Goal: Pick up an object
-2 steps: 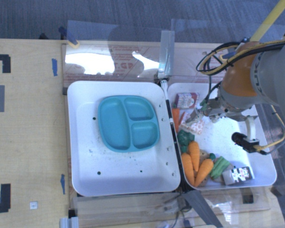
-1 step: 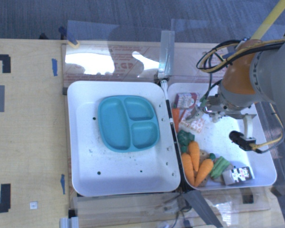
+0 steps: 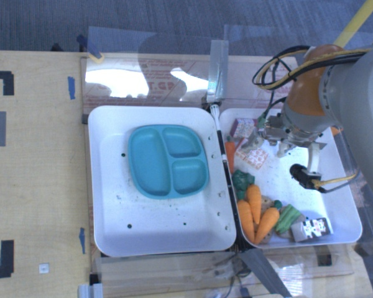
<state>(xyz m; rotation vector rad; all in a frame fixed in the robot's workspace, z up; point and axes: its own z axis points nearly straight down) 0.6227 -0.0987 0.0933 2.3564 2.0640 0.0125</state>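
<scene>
Pale wooden bench [image 3: 31, 185] under a slanted overhead look, blue carpet beyond, two shallow white bins side by side. Left bin [image 3: 105, 228]: carrying a teal divided plate [image 3: 168, 161] near its middle, nothing else of note. Right bin [image 3: 351, 222]: crowded along the left and lower edges. Orange carrots [image 3: 255, 211] lying bunched near the divider, a green leafy piece [image 3: 242, 180] just above them, a green pod [image 3: 289, 216] beside the carrots, a dark little box with white print [image 3: 311, 228] at the lower right, a pale patterned packet [image 3: 255, 159] and a small pinkish carton [image 3: 242, 128] up top.

Grey arm [image 3: 354, 98] reaching in from the right, orange band above the wrist, cables looping over it. Gripper [image 3: 298, 146] hanging over the upper middle of the right bin, just beside the patterned packet. Fingers: impossible to say whether parted or closed from this angle; nothing visibly held between them.

Step in hand, by the look of it: choosing and descending on a target. Best bet probably the patterned packet, nearest at hand, or a carrot lying apart from its neighbours. Worth centring squarely over one item, straddling its narrow side, keeping off the bin wall and the divider, and avoiding the tight carrot cluster where two things could wedge together
</scene>
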